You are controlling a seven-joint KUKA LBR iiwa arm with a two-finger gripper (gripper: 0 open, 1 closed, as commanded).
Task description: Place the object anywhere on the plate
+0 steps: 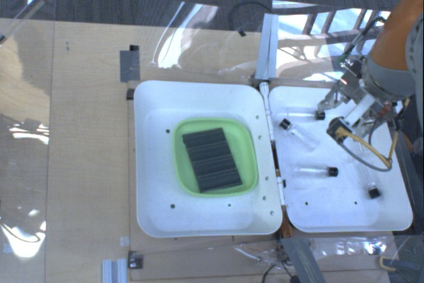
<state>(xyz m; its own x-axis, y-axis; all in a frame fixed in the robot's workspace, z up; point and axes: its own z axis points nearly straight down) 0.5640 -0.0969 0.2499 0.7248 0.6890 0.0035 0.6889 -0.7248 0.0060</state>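
Grey ridged block (211,160) is lying on the green plate (248,142), well to the view's left of the tool (341,104) (open or closed, I cannot tell), which is hovering over the right bin (397,209).

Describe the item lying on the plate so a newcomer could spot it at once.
Find the left white bin of the two on the bench. In its middle sits a square lime-green plate, and lying flat on it is a dark grey rectangular block with ridges across its top. It is far bigger than the small clear, black-capped tubes in the right bin.
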